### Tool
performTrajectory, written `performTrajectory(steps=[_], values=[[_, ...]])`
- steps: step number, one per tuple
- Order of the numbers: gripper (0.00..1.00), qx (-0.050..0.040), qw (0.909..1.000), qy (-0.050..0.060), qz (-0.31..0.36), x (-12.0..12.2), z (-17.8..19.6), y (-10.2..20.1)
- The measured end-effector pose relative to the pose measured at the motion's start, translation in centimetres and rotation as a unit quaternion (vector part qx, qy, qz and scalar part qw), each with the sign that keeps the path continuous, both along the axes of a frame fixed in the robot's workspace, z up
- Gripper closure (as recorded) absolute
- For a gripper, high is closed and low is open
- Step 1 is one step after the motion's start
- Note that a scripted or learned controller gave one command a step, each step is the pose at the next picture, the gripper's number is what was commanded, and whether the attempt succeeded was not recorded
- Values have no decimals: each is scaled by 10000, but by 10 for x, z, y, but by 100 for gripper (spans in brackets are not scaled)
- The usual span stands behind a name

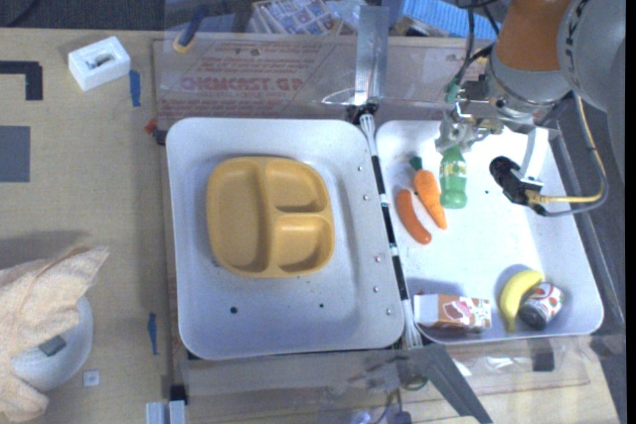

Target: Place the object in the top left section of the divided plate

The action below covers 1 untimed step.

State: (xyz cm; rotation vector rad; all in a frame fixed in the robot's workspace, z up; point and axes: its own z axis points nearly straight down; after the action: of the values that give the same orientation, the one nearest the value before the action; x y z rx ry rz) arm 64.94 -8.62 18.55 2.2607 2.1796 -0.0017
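Note:
A yellow divided plate (268, 213) lies in the left bin (199, 313), with one long section on its left and two smaller ones on its right. My gripper (461, 132) hangs over the far part of the right bin (566, 253). Directly below it stands a small green bottle (453, 182), its cap right at the gripper's tip. I cannot make out whether the bottle is gripped. An orange carrot (429, 198) lies just left of the bottle, and a red-orange sausage-shaped piece (413, 216) lies left of that.
At the right bin's near edge are a small carton (453, 312), a banana (517, 291) and a dark can (542, 305). A black part with a yellow cable (512, 178) hangs from the arm, right of the bottle. A metal divider (383, 213) separates the bins.

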Motion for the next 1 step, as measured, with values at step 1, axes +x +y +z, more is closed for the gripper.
performTrajectory(steps=[1], values=[[100,3,9997,-12,226,10,0,67]])
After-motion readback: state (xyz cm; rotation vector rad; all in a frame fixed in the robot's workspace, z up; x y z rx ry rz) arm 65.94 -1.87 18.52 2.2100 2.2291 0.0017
